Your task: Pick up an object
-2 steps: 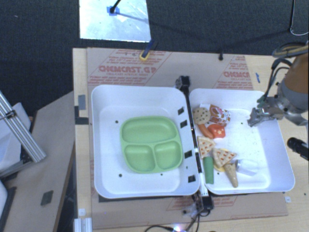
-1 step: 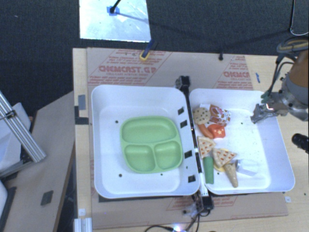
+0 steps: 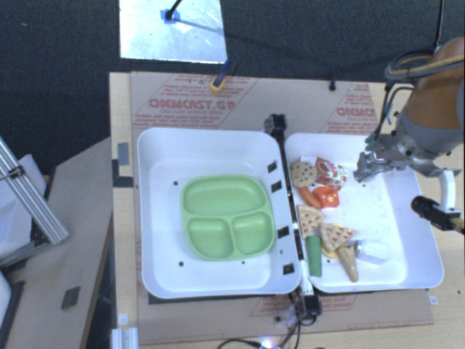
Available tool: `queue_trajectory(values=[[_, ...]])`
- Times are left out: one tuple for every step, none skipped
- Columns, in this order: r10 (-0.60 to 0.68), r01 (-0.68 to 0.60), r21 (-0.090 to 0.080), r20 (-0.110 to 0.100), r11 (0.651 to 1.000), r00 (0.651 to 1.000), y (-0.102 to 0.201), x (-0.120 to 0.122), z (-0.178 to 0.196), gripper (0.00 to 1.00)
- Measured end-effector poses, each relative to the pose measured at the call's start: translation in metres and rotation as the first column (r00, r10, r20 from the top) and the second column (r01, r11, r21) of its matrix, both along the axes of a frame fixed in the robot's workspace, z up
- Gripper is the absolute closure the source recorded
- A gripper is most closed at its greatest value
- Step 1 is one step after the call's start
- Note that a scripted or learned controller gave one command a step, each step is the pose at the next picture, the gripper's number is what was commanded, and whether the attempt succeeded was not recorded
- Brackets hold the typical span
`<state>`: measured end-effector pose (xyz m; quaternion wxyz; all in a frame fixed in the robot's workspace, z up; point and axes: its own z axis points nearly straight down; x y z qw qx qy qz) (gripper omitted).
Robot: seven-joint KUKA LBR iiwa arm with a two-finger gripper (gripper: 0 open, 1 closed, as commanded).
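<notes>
Over the right bin the gripper hovers, jaws' opening impossible to tell, nothing visibly held; toy food lies unpicked, so grasping remains.

Even, diffuse light from overhead fills the scene, and the two shallow white plastic bins come out bright, close to washed out along their walls. The shiny silver metal sheet at the top shows patchy glare. The dark carpeted floor stays dim and grainy. Shadows are soft and short; a faint one lies under the light green divided plastic tray. Focus is moderate, and small food toys look slightly blurred.
</notes>
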<state>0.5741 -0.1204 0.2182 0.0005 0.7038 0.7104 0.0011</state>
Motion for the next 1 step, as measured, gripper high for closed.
queue_trajectory(values=[[0.000,0.000,0.001,-0.001,1.000,1.000,0.0448,0.0085,-0.0040,1.00]])
